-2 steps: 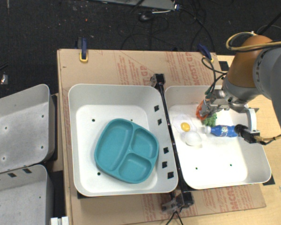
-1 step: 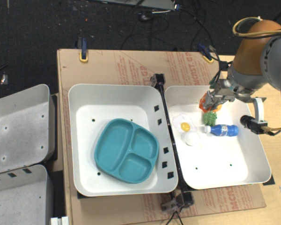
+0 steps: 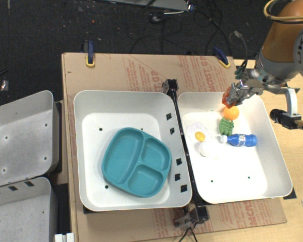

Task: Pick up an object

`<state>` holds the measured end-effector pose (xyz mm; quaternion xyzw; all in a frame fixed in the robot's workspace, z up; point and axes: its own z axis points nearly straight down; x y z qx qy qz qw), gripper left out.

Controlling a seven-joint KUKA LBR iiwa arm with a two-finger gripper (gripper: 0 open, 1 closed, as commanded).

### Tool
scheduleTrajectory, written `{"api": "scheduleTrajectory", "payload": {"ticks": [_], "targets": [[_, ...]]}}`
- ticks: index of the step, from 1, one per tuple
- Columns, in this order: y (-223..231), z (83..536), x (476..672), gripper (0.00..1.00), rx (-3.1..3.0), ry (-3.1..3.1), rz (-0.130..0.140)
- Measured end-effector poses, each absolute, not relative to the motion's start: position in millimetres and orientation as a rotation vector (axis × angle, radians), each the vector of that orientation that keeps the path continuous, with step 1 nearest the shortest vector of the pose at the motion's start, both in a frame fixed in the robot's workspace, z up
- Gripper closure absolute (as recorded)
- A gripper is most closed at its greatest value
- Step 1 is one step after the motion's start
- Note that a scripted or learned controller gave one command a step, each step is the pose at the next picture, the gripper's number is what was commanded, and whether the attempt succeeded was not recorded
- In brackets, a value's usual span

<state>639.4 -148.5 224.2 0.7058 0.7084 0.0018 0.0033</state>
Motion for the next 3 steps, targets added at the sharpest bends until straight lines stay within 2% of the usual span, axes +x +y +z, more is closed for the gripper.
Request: {"api": "scheduleTrajectory", "payload": {"ticks": [1,3], "targets": [[-148.5,253.7,640.3,1.0,2.215,2.222,0.003],[-52.1,254.5,621.1,1.0,2.215,2.23,-0.001]]}}
